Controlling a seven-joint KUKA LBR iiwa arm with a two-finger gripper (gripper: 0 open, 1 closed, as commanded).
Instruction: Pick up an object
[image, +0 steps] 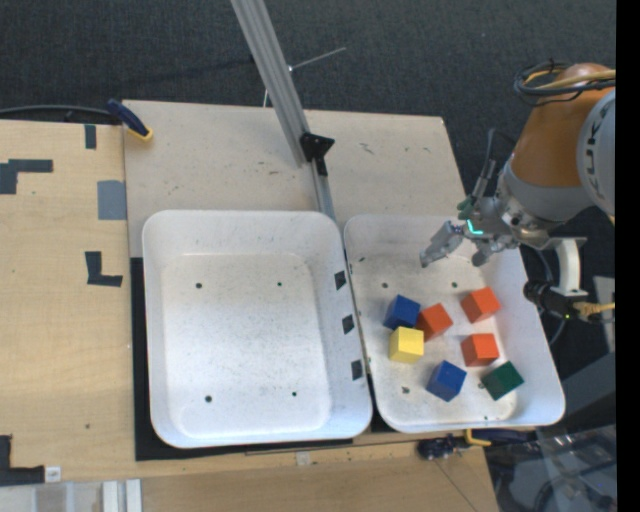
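Several small cubes lie in the right bin (400, 240): a blue cube (403, 310), an orange cube (435, 320) touching it, a yellow cube (407, 344), two more orange cubes (481, 303) (481, 348), a second blue cube (447, 380) and a dark green cube (502, 380). My gripper (456, 256) hangs over the far part of that bin, above and behind the cubes. Its fingers (436, 248) are spread open with nothing between them. The nearest cube is the upper orange one, just below the gripper.
The left bin (240, 225) sits beside the right one, its wall meeting it at mid-frame. A slanted metal pole (285, 90) rises from the far edge between the bins. Cables and the arm's body crowd the right side.
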